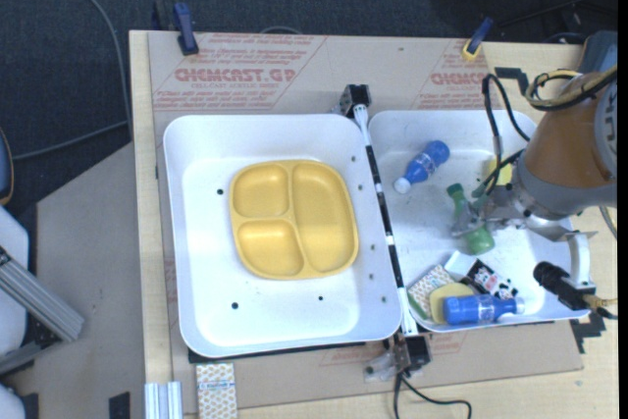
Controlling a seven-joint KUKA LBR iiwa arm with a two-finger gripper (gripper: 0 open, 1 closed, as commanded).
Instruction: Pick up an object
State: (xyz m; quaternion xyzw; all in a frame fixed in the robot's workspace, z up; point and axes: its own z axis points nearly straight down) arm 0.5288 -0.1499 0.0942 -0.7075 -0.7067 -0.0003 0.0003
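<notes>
Dark carpet surrounds the cardboard-topped bench [294, 64], where two shallow white bins sit side by side. At the centre of the left bin [196, 240] lies a yellow divided plate [292, 218], three compartments facing up. My arm [574, 152] comes in from the right over the right bin [432, 128], orange band above the wrist, and my gripper [483, 216] is low among the clutter, right at a green bottle [469, 221] that lies near the bin's middle. I cannot tell how my gripper stands, nor whether it has the bottle. Toward the far left of that bin lies a small clear bottle with a blue label [422, 164], white cap pointing toward the divider. At the near edge rests a blue bottle [476, 309], touching a yellow sponge-like piece [444, 293] and some small printed packets [486, 278].
</notes>
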